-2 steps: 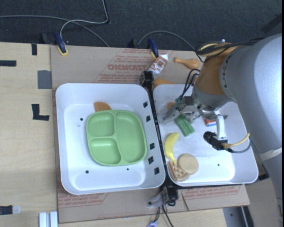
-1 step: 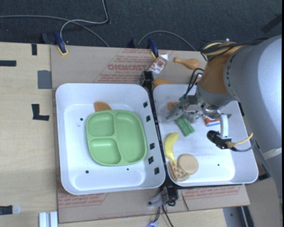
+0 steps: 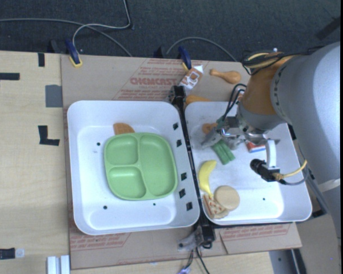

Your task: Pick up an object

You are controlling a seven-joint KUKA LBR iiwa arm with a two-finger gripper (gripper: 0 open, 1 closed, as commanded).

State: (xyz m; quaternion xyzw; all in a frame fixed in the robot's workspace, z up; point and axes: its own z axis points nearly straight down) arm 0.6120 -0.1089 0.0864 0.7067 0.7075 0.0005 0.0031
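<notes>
Grey metal fingers are showing at the end of the gripper [image 3: 220, 137], which is hanging low over the right bin [image 3: 300, 207], just above a small green block [image 3: 223, 152]. Whether those fingers are spread or closed I cannot tell; nothing is visibly sitting between them, so I am not calling it a hold.

The block is lying directly under and slightly toward the near side of the gripper, tilted on the bin floor. It is looking like a light, stiff toy piece with flat faces, probably easy to pinch across its narrow width and unlikely to deform; smooth plastic may be slipping if caught on a corner.

A little farther on the near side, a banana [image 3: 206, 175] is lying curved by the bin's left wall, and beyond it a round tan bun [image 3: 226, 198] is touching a waffle-like piece [image 3: 212, 208]. Just off to the gripper's far side, an orange scrap [image 3: 208, 128] is resting on the floor. A small red and white item [image 3: 255, 147] is lying under the wrist.

Well to the left, the other bin [image 3: 83, 116] is holding a green tray [image 3: 140, 166].
</notes>
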